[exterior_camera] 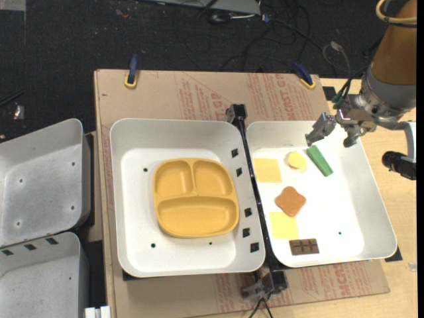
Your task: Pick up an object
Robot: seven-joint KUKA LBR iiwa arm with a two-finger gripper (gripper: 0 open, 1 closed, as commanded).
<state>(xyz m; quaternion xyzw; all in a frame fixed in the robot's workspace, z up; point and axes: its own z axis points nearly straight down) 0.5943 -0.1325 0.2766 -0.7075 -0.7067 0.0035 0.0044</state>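
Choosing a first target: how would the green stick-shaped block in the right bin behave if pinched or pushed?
The green stick-shaped block looks rigid, so probably stiff. Its flat sides suggest sliding, not rolling. Long and narrow, lying flat on the right white bin, it may pivot if pushed near one end.

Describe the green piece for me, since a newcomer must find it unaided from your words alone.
Start at the right white bin, the one without the yellow divided plate. Near its far edge, below the gripper, lies the green stick, slanted, just right of a small round yellow piece. It is the bin's one green item, long and narrow where its neighbours are flat squares or rounds.
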